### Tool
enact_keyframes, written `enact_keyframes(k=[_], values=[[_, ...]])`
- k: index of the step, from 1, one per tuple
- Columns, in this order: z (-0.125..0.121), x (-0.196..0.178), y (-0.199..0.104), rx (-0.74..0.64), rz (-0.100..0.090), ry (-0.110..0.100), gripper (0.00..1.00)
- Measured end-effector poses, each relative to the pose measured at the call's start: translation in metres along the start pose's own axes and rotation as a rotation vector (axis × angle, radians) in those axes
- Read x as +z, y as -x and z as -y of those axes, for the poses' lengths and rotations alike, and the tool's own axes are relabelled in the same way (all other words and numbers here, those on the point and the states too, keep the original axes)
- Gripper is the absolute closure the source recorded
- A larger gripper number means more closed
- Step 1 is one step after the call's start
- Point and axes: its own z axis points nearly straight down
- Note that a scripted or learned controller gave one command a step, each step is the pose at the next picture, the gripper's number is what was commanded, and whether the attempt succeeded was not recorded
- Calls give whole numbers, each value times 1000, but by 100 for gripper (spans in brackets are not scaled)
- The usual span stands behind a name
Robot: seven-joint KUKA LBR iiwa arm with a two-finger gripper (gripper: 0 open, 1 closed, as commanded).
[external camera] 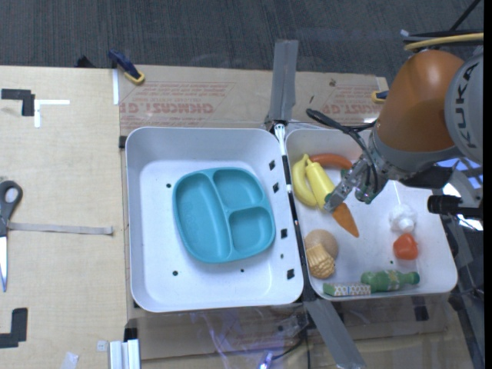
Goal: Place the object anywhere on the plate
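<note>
A teal plate (223, 214) with three compartments lies in the left bin (140, 229); nothing sits on it. My gripper (337, 199) is down in the right bin (442, 271), tilted toward the left. Its tip is between a yellow banana (307, 181) and the upper end of an orange carrot (347, 221), touching or nearly touching both. The wrist hides how the gripper stands against them. I see nothing lifted off the bin floor.
Also in the right bin are a red-orange sausage-like item (332, 160), a tan bread-like piece (320, 254), a red tomato (405, 246), a small white item (401, 221) and a green bottle (390, 280) lying along the front wall. Scissors (6, 206) lie far left on the bench.
</note>
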Motion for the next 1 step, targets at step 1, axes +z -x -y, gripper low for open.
enact_keyframes(k=[1], values=[[0,0,0,1,0,0,0]])
